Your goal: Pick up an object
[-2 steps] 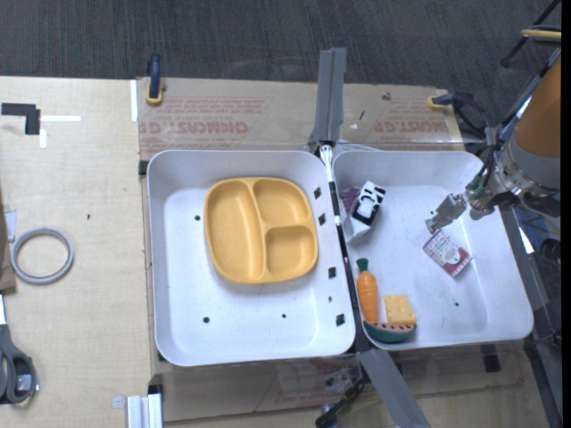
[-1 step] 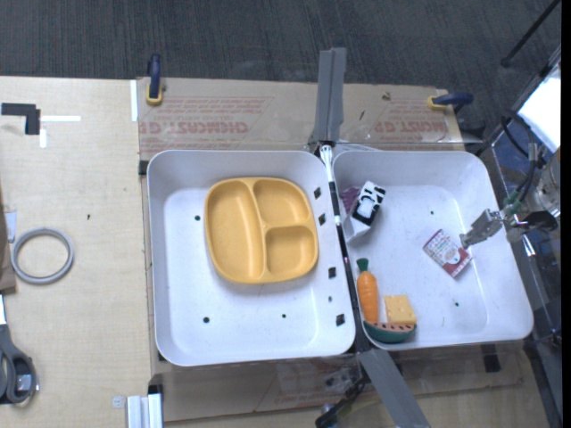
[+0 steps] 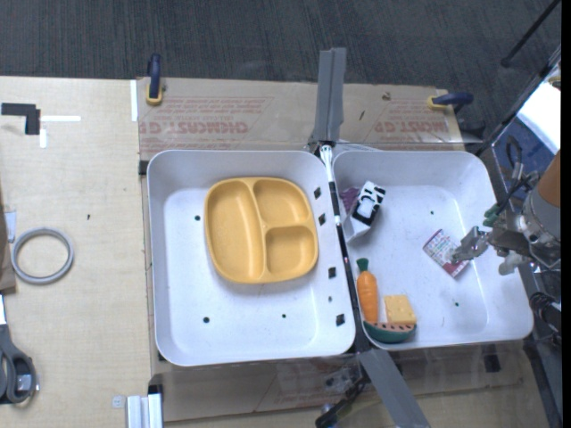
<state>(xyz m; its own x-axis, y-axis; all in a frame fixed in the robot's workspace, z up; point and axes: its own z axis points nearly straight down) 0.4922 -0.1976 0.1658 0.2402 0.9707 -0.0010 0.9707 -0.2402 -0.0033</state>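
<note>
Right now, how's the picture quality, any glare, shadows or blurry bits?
Camera view: even, soft lighting, no strong glare on the white bins; faint shadow under the yellow divided plate; the gripper at the right edge looks slightly blurred, and the small pink packet is too soft to read.

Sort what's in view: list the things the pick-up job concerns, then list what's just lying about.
Job:
gripper
small pink packet beside it
black-and-white box
toy carrot
yellow sponge
green dish
right bin
yellow divided plate in left bin

Lying about:
tape roll
scissors
clamps
</note>
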